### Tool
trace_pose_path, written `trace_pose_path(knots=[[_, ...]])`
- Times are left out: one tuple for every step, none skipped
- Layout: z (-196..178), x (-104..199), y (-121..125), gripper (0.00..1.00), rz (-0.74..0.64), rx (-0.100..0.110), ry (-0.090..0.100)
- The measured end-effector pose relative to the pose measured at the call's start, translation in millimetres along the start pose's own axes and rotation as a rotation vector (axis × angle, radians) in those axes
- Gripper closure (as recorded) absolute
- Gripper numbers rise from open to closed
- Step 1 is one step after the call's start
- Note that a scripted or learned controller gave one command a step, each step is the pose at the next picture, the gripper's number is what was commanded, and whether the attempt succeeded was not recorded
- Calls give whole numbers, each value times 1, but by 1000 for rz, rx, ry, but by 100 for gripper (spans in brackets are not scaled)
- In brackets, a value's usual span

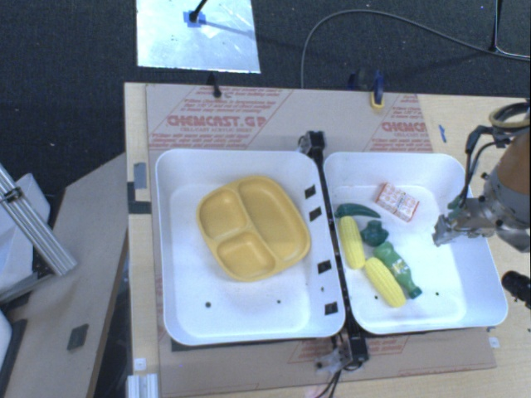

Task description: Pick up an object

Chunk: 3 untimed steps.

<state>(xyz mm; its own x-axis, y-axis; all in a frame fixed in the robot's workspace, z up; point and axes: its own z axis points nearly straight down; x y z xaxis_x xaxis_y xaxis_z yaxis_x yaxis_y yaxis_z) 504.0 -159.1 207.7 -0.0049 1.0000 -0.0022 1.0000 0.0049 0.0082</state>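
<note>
over the right bin's (465, 172) far right side my pincer (440, 232) hangs, and i cannot tell how it is set. well to its left lie two yellow corn cobs (352, 242), a green bottle (397, 267) between them, a green pepper (357, 211), and a small red-and-white packet (397, 201) nearer the back. the left bin (178, 181) holds a yellow divided plate (253, 226).

Dark speckled carpet floor (66, 48) across top. Shiny metal plate (197, 23) at 12 o'clock. Tan bench (274, 110) with printed protective sheet centre frame. Black cable (398, 23) loops at 1 o'clock. Aluminium extrusion bar (33, 226) at 9 o'clock. Light even, diffuse.
</note>
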Motion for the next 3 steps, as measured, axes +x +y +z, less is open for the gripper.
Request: trace_pose_path(knots=[[-26, 0, 2, 100, 0, 3, 1], [-16, 57, 5, 100, -5, 6, 4], [-26, 109, 8, 100, -6, 5, 4]])
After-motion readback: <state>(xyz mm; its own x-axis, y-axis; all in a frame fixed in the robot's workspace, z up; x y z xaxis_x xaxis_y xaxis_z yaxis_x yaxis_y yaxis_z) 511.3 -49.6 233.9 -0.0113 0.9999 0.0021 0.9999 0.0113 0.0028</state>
